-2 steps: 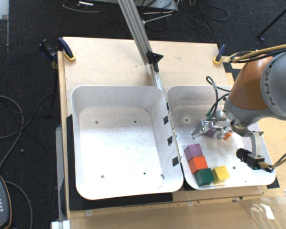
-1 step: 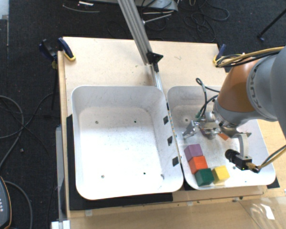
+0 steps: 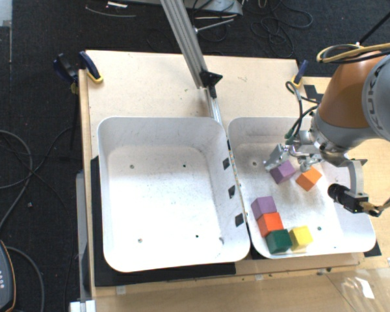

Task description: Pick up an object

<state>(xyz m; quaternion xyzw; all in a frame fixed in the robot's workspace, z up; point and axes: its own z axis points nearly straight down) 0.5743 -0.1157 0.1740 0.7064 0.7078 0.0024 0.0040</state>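
Observation:
My gripper (image 3: 291, 158) hangs over the upper middle of the right bin (image 3: 247, 142), under the grey and orange arm that reaches in from the right. A small purple block (image 3: 285, 171) lies right below it, touching or nearly touching its tip. An orange block (image 3: 308, 179) sits just to the right of that one. Near the bin's front lies a cluster: a second purple block (image 3: 264, 206), a red-orange block (image 3: 270, 223), a green block (image 3: 279, 241) and a yellow block (image 3: 301, 236).
The left bin (image 3: 117, 142) adjoins the right one along a shared rim. A slanted metal pole (image 3: 185, 34) rises behind the bins. A black cable fitting (image 3: 348, 199) hangs off the arm over the right bin's right side.

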